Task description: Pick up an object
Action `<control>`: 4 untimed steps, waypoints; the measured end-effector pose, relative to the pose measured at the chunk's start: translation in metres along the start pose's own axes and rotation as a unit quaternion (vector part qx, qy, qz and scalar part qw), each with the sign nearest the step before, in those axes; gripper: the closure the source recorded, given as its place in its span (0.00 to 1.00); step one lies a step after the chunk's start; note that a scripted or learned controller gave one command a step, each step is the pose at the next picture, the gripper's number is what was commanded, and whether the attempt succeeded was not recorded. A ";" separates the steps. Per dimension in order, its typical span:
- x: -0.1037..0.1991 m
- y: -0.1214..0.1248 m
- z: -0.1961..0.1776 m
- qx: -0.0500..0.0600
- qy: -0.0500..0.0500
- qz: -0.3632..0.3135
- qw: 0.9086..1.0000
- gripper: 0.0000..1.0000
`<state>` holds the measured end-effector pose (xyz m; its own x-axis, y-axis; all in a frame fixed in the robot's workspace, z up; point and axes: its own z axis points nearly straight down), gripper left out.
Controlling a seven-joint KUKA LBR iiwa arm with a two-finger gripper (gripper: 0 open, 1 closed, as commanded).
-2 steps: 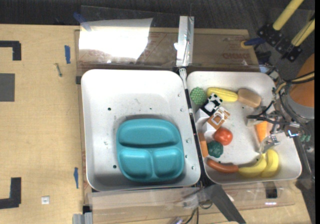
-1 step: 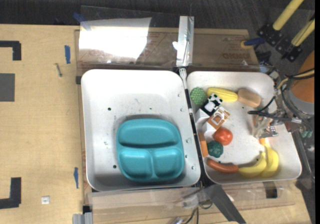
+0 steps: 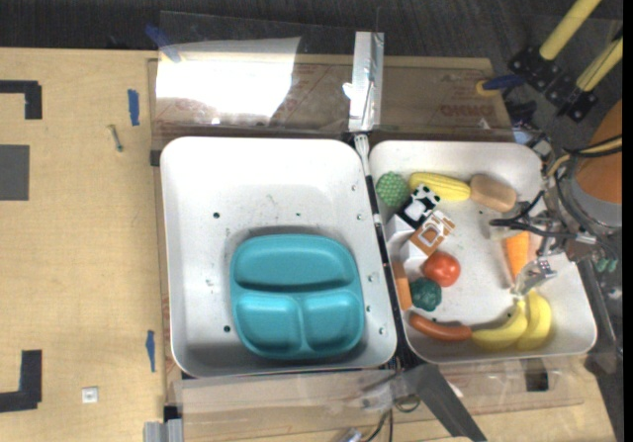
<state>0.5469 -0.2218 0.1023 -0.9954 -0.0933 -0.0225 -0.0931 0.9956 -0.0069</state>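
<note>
Orange carrot lies right side of right bin, touching gripper; can't tell gripper state. Judgement: centre over carrot, descend straight, avoid banana just nearer, close firmly before lifting.

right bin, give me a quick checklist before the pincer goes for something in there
1. Pincer over the right bin: ok, it sits near the bin's right side.
2. Pincer holding nothing yet: cannot tell, its tips blur into the orange carrot beside them.
3. Nearest target identified: ok, the carrot and the bananas lie closest.
4. Target free of neighbours: not ok, the bananas touch the red sausage, and the carrot is close to the pincer.
5. Toys mid-bin separable: not ok, tomato, teal ball and patterned cubes crowd together.
6. Left bin's teal tray out of the path: ok.
</note>
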 end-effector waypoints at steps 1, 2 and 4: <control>-0.002 -0.001 0.013 -0.001 0.006 -0.007 1.000 0.00; -0.007 -0.001 -0.001 0.002 -0.002 -0.008 1.000 1.00; -0.029 -0.005 0.014 -0.002 0.006 -0.007 1.000 0.00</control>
<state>0.5761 -0.2238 0.0890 -0.9943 -0.1066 -0.0099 -0.1066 0.9943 -0.0035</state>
